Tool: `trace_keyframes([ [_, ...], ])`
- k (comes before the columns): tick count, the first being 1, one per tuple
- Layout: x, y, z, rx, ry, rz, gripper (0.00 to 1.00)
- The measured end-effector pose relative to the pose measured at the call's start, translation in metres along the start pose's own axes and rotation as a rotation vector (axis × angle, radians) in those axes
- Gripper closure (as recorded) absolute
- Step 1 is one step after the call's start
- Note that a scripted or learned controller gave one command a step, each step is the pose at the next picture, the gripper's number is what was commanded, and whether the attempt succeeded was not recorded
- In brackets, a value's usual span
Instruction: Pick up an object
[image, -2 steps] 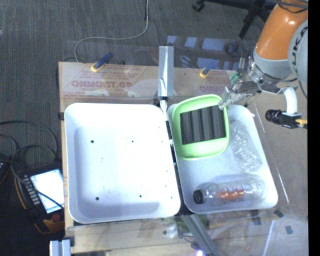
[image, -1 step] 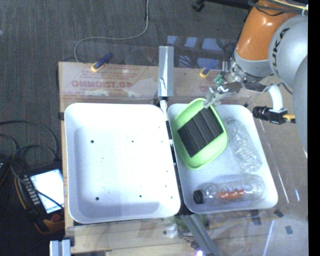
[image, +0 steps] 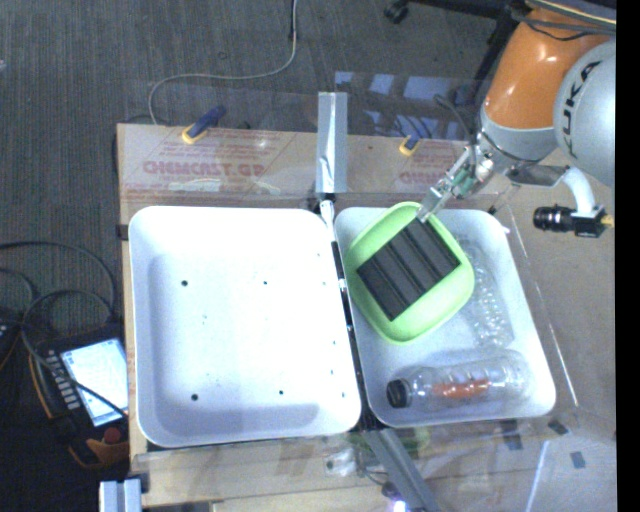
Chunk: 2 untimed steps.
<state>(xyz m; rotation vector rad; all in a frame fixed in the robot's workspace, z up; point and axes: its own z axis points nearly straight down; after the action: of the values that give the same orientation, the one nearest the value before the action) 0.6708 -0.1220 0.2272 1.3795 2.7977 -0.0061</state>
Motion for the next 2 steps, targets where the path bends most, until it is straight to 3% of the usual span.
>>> trace_keyframes([
  [1,0.006,0.002,0.006,0.007,0.015,-0.005,0.0],
  [2,0.001,-0.05,0.113,0.009,0.019,0.057,0.0],
])
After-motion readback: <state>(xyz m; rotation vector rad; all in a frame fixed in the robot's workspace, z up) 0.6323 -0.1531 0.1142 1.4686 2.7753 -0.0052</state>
